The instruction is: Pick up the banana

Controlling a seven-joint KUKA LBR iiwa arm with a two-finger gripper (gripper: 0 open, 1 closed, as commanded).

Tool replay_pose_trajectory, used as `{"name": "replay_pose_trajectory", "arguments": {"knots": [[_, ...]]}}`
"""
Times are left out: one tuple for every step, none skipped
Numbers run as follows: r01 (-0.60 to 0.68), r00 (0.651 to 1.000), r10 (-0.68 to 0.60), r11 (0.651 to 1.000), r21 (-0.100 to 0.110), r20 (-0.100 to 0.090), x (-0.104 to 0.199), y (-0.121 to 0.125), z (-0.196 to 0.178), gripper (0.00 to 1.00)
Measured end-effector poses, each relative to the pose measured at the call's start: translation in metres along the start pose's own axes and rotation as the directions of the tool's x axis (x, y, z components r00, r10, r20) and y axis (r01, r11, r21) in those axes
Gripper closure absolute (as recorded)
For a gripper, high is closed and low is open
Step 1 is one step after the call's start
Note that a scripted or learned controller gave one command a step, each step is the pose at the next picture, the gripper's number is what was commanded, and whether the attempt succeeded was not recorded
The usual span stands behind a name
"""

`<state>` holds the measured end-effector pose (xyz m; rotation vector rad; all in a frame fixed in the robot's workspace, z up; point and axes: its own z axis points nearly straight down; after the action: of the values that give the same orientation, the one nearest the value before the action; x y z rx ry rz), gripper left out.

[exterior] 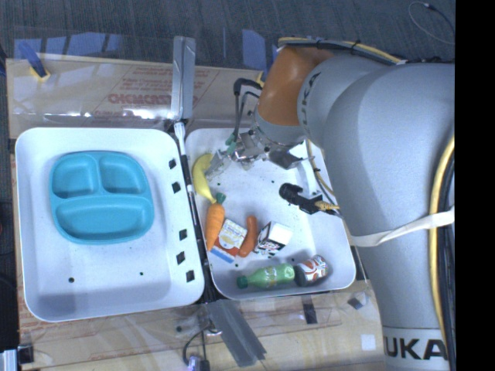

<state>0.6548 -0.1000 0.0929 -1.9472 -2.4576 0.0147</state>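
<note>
Camera view, nearest first: in the right bin, a green bottle and a small can lie along the near wall, with a carrot, a sausage and two small cartons just beyond. Farther back, the banana lies against the bin's left wall, curved, just left of the end effector. The end effector hangs above the far left part of that bin, beside the banana's far end; contact and opening cannot be told. The left bin holds a blue divided plate.
</note>
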Motion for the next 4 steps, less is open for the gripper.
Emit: {"name": "replay_pose_trajectory", "arguments": {"knots": [[0.297, 0.955, -0.296, 0.955, -0.011, 0.010, 0.000, 0.003, -0.003, 0.00], [0.451, 0.893, -0.451, 0.892, -0.010, 0.011, 0.000, 0.004, -0.004, 0.00], [0.455, 0.890, -0.455, 0.890, -0.012, 0.011, 0.001, 0.005, -0.014, 1.00], [0.455, 0.890, -0.455, 0.890, -0.011, 0.011, 0.001, 0.005, -0.014, 0.00]]}}
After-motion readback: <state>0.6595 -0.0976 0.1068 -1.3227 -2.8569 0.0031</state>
